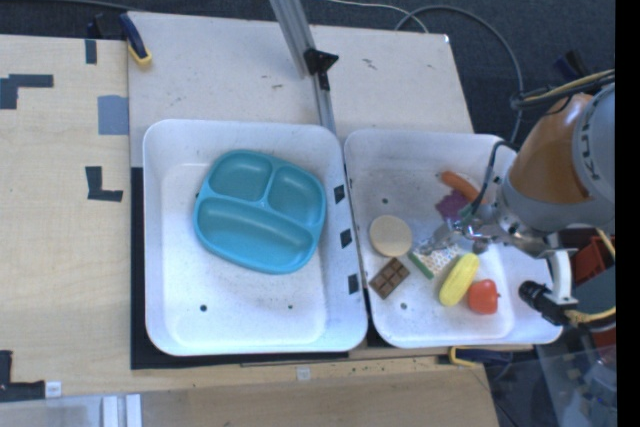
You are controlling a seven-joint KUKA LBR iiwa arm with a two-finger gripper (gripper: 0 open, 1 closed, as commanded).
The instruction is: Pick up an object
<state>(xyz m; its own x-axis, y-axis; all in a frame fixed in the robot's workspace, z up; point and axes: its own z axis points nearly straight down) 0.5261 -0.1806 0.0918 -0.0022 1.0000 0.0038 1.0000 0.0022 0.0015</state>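
Yellow toy banana (458, 279) lies in the right bin (400, 151), just below the gripper (447, 237), beside a red tomato (483, 297). A tan cookie (390, 236) and chocolate bar (389, 278) sit left. Whether anything is gripped, I cannot tell.
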